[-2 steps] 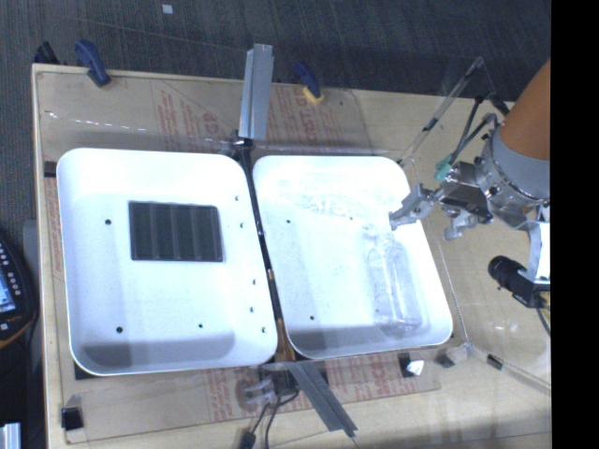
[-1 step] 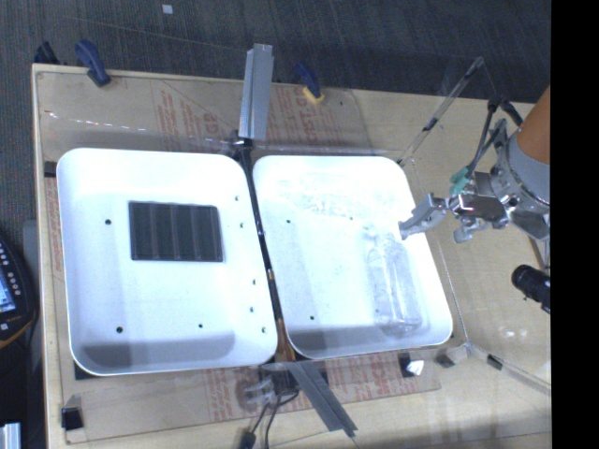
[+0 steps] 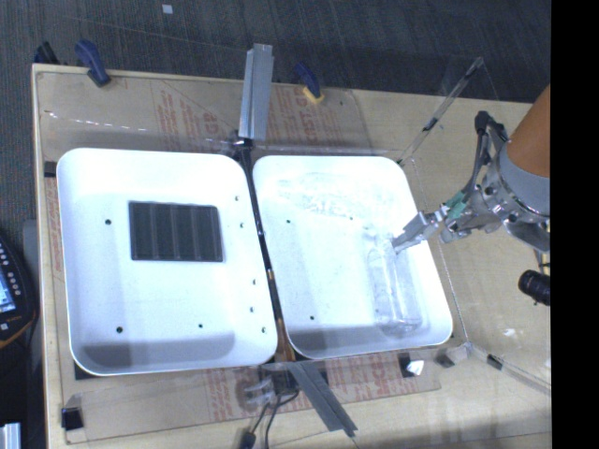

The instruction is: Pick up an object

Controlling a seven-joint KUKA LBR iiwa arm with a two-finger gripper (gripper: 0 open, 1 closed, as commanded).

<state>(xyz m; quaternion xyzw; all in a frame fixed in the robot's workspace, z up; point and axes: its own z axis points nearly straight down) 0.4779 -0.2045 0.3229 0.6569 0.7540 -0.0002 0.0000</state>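
Note:
A clear, see-through bottle-like object (image 3: pixel 391 288) lies lengthwise in the right white bin (image 3: pixel 318 325), near its right wall. A dark grey ribbed rectangular block (image 3: pixel 176 232) lies flat in the middle of the left white bin (image 3: pixel 94 325). My gripper (image 3: pixel 407 237) reaches in over the right bin's right rim, tilted down to the left. Its tip is at the upper end of the clear object; whether it touches that object cannot be made out. The grey wrist with its orange band (image 3: pixel 529 143) stays outside the bin at the right.
A metal bar (image 3: pixel 255 92) stands behind the gap between the bins, and another (image 3: pixel 318 402) lies in front. Blue clamps (image 3: pixel 92 61) hold the board's back edge. A thin rod (image 3: pixel 447 101) slants behind the right bin.

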